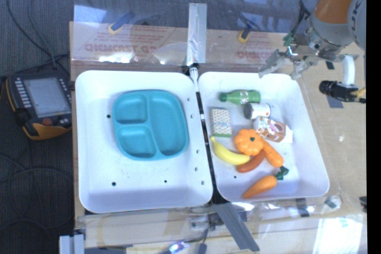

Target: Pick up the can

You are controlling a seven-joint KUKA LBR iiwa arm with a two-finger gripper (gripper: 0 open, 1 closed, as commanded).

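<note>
Here, largest to smallest.
Right bin point(309, 146): carried the can near its far edge.
Claw point(284, 62): spread wide, holding nothing, over the bin's far-right corner.
Can point(257, 110): lay on its side, long axis left-right, nearer-left of the claw.

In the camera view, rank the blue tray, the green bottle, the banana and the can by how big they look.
1. Blue tray, by far the largest.
2. Green bottle and banana: too alike to rank.
3. Can, the smallest.
</note>
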